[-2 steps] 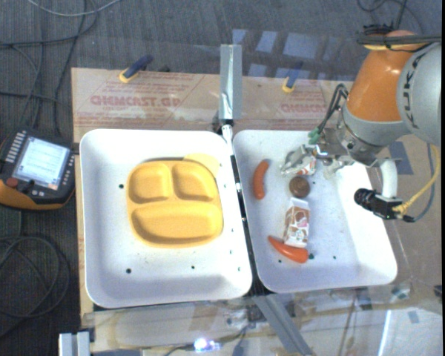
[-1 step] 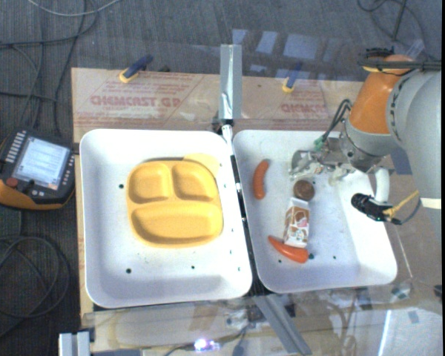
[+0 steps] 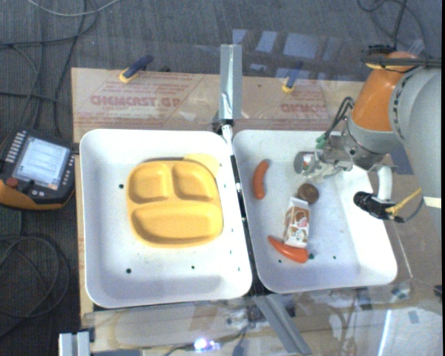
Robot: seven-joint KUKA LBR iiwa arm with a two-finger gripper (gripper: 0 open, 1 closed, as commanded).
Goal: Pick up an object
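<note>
In the right bin [image 3: 356,265] lie an orange-red sausage [image 3: 260,179], a small brown round piece [image 3: 307,193], a white and brown carton [image 3: 297,223] and a red-orange chili-shaped piece [image 3: 288,249]. My gripper [image 3: 310,163] hangs over the upper middle of that bin, just above the brown round piece and to the right of the sausage. Nothing visible is held in it. The grey arm with its orange band [image 3: 378,99] reaches in from the right.
The left bin [image 3: 104,273] holds a yellow divided tray [image 3: 176,202]. A black and yellow cable fitting [image 3: 375,203] sits over the right bin's right side. A teach pendant [image 3: 33,169] lies left of the bench. A metal post [image 3: 229,80] stands between the bins at the back.
</note>
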